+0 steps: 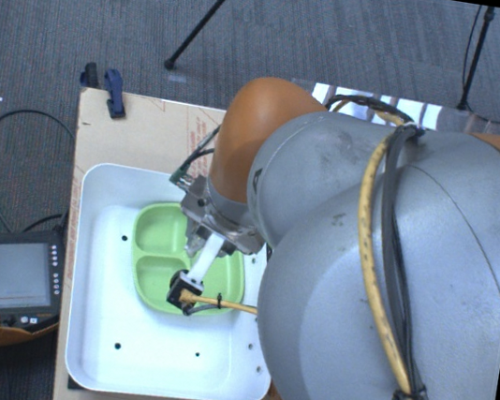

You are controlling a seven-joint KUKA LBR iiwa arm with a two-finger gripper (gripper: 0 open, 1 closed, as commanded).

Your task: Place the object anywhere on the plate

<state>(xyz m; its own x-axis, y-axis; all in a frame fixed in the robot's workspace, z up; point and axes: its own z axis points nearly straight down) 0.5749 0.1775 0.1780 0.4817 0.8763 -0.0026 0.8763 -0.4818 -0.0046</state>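
From here the arm (pixel 405 296) is a bulky, rounded grey shell with a smooth orange band (pixel 251 138) and a yellow cable (pixel 363 223) strung along it.

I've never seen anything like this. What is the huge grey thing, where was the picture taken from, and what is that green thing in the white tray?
The big grey shape with the orange band is a robot arm, reaching in from the right. A single camera fixed above the bench takes the picture, looking down at a slant, so the arm looms large. Its gripper, the part meant to grasp things, hangs over a green divided plate. The plate lies in a shallow white bin on the bench. From here I cannot tell whether the gripper holds anything. A blue clamp sits at the bench's far corner, and a control handset with a screen lies on the carpet at left.
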